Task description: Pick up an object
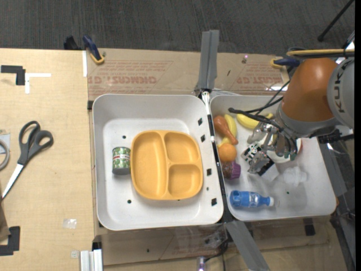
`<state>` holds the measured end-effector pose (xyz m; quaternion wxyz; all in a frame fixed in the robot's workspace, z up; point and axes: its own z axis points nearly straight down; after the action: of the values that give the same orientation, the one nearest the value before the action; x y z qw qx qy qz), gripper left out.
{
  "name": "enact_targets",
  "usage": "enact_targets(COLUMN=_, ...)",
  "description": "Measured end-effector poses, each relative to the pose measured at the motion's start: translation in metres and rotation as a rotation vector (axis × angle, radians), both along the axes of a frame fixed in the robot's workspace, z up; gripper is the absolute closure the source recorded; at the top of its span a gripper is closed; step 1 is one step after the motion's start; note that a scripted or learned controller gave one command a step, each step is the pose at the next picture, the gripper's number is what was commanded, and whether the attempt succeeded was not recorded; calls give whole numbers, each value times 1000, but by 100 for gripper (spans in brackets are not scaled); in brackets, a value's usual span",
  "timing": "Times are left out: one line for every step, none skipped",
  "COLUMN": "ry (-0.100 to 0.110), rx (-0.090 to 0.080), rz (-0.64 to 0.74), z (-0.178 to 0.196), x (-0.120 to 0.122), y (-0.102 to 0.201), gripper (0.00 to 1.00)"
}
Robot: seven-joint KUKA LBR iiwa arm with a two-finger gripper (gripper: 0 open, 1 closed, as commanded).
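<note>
On the far-left stretch of the counter [51, 208] a pair of scissors [25, 151] lies flat, well apart from both bins and, by my reading, no part of the job; moving right, the left bin [107, 208] holds a yellow divided plate [167, 164] lying flat in its middle, its three compartments bare, with a small green can [120, 160] lying just beside the plate's left edge; both sit well away from the arm, so I judge them unlikely targets at this moment. Further right, the right bin [316, 205] carries the clutter that matters; along its left wall a carrot-like orange piece [224, 127] and a banana [248, 120] lie at the far end, an orange ball [227, 152] sits just near of them, a small purple thing [232, 170] near of that again, and a blue bottle [251, 199] lies on its side at the near edge; a crumpled clear scrap [293, 178] rests toward the middle. The pincer [260, 154] hangs low over the bin just right of the fruit, the arm's orange band [307, 92] above it at the right; whether its fingers are wide or narrow I cannot tell, since wiring and dark parts blur them; nothing is plainly between them. Its low, slanted pose suggests an attempt at the cluster by the left wall; the pick looks not yet made.
</note>
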<state>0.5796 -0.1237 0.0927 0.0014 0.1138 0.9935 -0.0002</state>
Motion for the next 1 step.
enact_targets(ry=-2, rx=3, rz=80, z=1, x=0, y=-18, gripper=0)
